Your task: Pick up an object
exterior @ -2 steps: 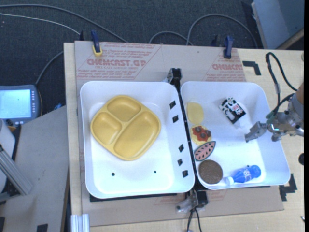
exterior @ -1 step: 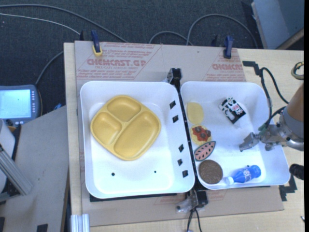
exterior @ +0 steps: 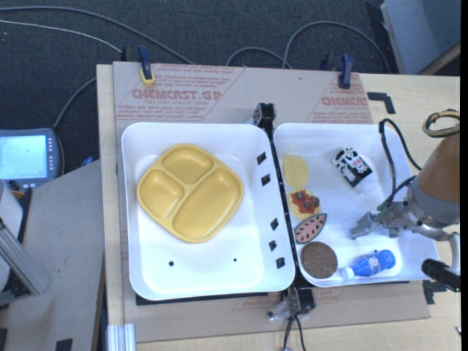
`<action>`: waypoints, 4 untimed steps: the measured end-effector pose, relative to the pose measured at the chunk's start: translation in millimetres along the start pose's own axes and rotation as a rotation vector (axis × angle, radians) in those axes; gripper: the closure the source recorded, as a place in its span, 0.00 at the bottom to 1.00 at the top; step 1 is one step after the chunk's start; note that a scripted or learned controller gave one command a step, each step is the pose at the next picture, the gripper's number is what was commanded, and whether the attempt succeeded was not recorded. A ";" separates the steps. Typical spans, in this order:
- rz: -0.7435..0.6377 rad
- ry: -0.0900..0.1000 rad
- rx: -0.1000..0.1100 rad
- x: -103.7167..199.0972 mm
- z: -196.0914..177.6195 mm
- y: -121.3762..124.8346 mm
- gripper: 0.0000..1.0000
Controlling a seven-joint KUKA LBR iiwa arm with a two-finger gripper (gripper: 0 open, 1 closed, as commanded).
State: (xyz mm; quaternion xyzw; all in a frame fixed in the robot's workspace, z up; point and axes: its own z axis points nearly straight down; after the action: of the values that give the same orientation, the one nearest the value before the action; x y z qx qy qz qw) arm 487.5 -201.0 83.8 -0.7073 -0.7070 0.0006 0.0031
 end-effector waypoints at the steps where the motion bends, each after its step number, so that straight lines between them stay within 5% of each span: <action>1: 0.001 -0.002 -0.006 -0.4 -13.6 1.2 1.00; 3: -0.003 -0.007 -0.014 3.2 -137.5 15.5 1.00; 4: -0.002 -0.004 -0.007 3.3 -137.9 16.1 1.00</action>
State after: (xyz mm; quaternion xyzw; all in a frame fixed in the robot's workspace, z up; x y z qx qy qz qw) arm 504.4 -198.2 221.6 -0.7066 -0.7076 -0.0006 -0.0010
